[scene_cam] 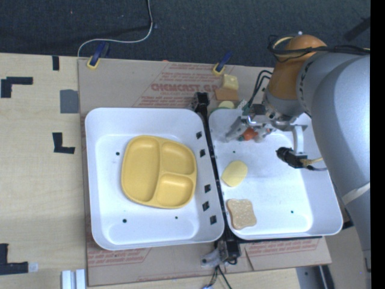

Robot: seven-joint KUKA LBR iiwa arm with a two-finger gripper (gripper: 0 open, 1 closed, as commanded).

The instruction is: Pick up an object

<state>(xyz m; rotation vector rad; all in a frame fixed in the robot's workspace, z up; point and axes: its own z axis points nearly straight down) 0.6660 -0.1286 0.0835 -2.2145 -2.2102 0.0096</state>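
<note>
A tan toast-like slab (pixel 241 213) and pale yellow oval piece (pixel 234 173) lie loose in the right white bin (pixel 313 212); the hand (pixel 248 128) (finger spacing unclear) hovers over a small orange item (pixel 248 135), presumably its target.

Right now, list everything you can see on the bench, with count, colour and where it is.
bins: 2, white, side by side on the bench, left, right
divided plate: 1, yellow, in the left bin
oval piece: 1, pale yellow, in the right bin near its left wall
toast slice: 1, tan, right bin's near left corner
small orange item: 1, at the gripper's tip, too small to identify
clamps: 2, blue and yellow, on the far board edge
arm: 1, grey with orange band
gripper: 1, over the right bin's far end
</note>
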